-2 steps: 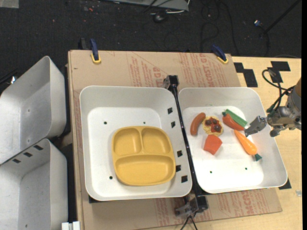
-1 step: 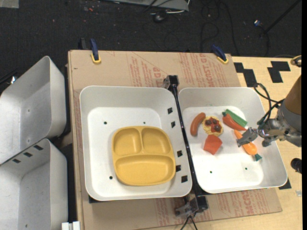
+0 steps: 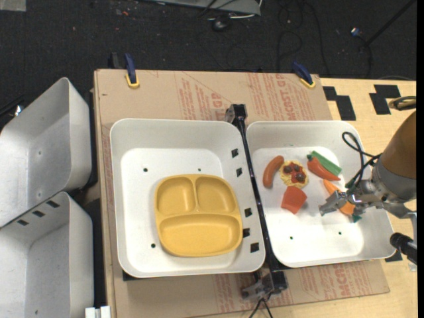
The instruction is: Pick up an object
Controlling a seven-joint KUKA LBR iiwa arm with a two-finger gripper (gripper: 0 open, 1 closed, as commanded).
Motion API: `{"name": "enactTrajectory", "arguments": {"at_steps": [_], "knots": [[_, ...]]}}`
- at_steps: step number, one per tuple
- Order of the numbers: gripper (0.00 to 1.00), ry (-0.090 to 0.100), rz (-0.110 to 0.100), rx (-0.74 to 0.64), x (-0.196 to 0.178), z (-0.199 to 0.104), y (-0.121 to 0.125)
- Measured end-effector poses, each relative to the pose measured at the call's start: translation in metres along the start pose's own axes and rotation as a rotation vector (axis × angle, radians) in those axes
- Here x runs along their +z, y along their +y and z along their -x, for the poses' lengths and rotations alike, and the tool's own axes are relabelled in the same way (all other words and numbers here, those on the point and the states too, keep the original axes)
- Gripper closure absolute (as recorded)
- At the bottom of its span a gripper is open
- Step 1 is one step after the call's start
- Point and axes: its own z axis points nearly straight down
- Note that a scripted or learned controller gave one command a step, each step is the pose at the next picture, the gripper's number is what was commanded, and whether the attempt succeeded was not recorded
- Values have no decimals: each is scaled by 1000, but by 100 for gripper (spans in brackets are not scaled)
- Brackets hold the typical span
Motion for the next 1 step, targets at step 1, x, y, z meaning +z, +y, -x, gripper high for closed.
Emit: {"name": "enactTrajectory", "arguments": {"at_steps": [1], "knots": [[0,2,3,-2,30,-2,1]]}}
